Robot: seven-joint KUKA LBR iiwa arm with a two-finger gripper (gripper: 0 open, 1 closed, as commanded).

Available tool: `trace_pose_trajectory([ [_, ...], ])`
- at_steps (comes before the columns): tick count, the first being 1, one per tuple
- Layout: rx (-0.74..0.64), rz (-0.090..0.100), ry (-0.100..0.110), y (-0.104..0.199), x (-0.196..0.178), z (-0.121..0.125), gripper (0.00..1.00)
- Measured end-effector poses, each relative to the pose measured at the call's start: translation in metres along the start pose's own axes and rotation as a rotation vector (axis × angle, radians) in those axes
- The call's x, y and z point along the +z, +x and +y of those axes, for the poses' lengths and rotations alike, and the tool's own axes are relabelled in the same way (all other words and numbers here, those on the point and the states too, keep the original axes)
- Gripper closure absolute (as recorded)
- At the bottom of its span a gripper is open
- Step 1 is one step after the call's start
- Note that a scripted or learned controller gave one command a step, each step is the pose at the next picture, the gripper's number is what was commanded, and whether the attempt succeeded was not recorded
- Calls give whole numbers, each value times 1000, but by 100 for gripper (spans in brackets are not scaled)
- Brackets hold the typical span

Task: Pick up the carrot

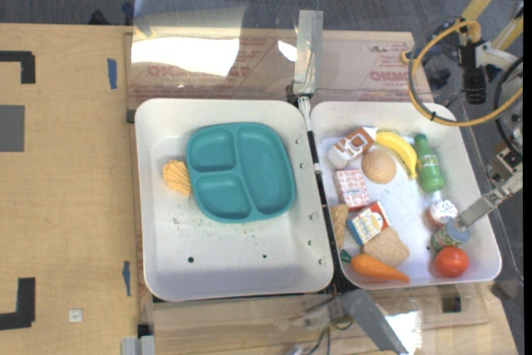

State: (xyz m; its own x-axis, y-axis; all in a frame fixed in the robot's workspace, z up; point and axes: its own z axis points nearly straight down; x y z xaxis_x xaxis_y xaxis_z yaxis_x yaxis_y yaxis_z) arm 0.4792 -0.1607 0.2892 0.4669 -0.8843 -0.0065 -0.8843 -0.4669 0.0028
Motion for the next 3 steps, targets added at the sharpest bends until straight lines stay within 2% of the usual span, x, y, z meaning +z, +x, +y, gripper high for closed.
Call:
trace_pose_trajectory([
  [1,-361,-2,0,46,152,24,0],
  [2,-867,8,5,56,203,12,0],
  [3,-869,11,11,55,192,8,100],
])
